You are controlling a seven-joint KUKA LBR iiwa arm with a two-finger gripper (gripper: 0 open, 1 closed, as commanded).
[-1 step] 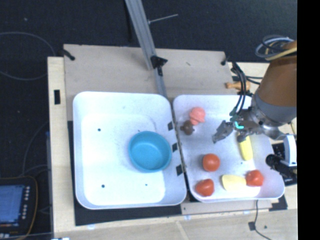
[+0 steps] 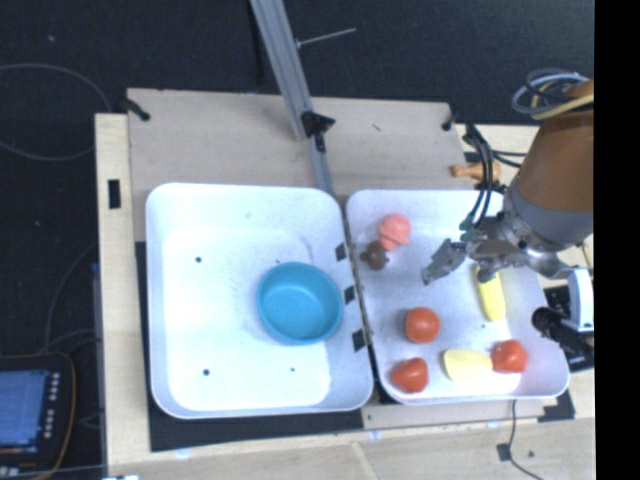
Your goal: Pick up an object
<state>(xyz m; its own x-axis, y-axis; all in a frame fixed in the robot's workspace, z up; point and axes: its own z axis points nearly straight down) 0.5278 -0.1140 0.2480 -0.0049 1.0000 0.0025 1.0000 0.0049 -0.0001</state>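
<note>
My gripper [image 2: 468,265] hangs over the upper middle of the right bin [image 2: 440,206], open, with nothing between its fingers. A yellow oblong piece [image 2: 490,296] lies just below it. Left of the gripper are a pink ball [image 2: 395,230] and a small brown object [image 2: 375,257]. A red tomato-like ball [image 2: 422,324] sits in the middle of the bin. Along the front edge lie a second red one [image 2: 408,374], a pale yellow lump [image 2: 468,365] and a third red one [image 2: 509,356].
The left bin [image 2: 200,228] holds a blue bowl [image 2: 299,303] near its right side. A grey metal bar [image 2: 285,63] slants down from the top to the gap between the bins. The arm's orange band [image 2: 560,168] looms over the right bin's far right corner.
</note>
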